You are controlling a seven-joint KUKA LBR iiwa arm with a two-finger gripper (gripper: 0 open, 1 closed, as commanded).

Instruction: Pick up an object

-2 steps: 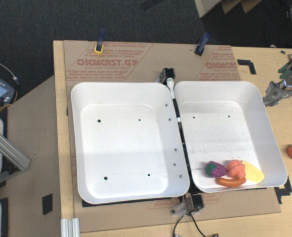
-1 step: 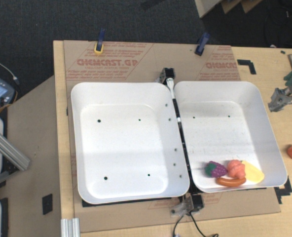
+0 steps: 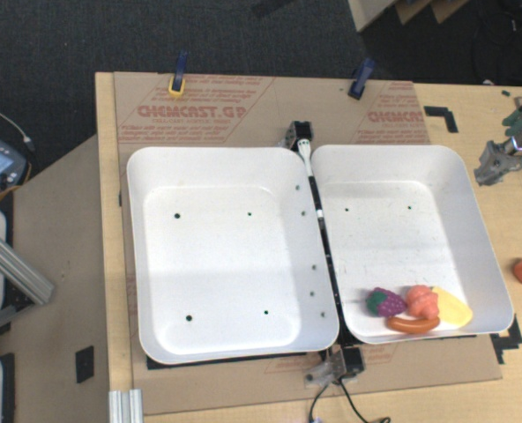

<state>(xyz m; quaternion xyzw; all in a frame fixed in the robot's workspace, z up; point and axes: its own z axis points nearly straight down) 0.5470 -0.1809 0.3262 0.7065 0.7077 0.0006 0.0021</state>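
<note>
The picking has not begun. The gripper (image 3: 501, 159) waits at the right edge; its fingers are too blurry to tell. The toys (image 3: 417, 308) sit in the right bin's (image 3: 393, 183) lower corner; it must reach down there.
</note>
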